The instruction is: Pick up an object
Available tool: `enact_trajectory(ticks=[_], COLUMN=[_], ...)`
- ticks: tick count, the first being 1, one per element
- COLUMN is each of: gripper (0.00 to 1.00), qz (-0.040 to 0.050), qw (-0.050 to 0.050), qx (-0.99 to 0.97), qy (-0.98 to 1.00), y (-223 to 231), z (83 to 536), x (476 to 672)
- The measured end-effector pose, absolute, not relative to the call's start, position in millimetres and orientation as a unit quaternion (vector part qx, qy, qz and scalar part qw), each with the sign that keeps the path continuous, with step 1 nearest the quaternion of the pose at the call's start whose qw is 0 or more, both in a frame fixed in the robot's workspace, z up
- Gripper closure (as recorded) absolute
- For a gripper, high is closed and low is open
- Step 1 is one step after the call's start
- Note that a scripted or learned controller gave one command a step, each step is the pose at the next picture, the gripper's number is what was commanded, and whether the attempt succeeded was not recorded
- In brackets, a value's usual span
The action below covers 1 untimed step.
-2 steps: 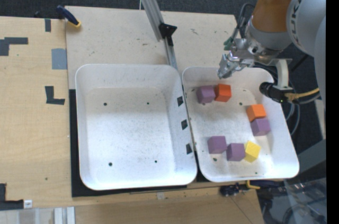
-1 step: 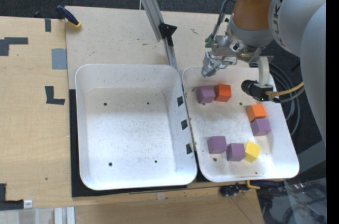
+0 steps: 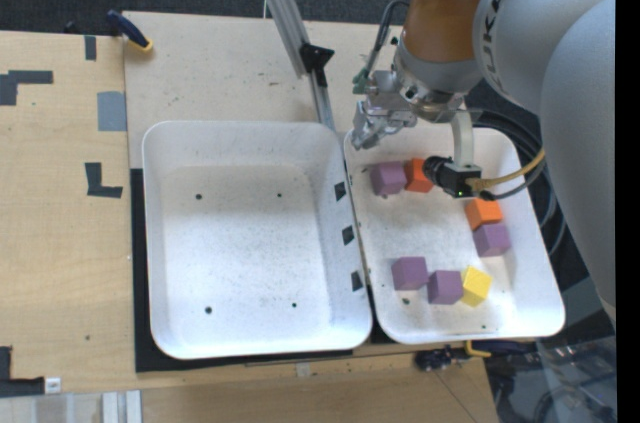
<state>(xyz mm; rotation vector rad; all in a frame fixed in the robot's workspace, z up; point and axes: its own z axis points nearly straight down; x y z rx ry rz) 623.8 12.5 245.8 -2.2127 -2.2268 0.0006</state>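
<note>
My gripper (image 3: 372, 133) hangs over the far left corner of the right bin (image 3: 530, 311), just above and left of a purple cube (image 3: 388, 179). Nothing shows between its fingers. Right of that cube lies an orange block (image 3: 418, 175), partly behind a black part of the arm. Another orange block (image 3: 484, 210) sits on top of a purple cube (image 3: 491, 238) near the right wall. Toward the front lie two more purple cubes (image 3: 409, 272) (image 3: 445, 287) and a yellow cube (image 3: 477, 286).
The left bin (image 3: 250, 241) adjoins the right one along a shared rim with black clips. A slanted metal rail (image 3: 285, 6) runs down to the bins' far junction. A blue and yellow clamp (image 3: 130, 31) lies on the bench at the far left.
</note>
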Motion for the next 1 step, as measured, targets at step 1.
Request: enact_trajectory(ticks=[1], gripper=[1.0], qz=[-0.0001], qw=[0.001], qx=[-0.704], qy=[-0.71], y=[68.2], z=[249.9], x=[621.3])
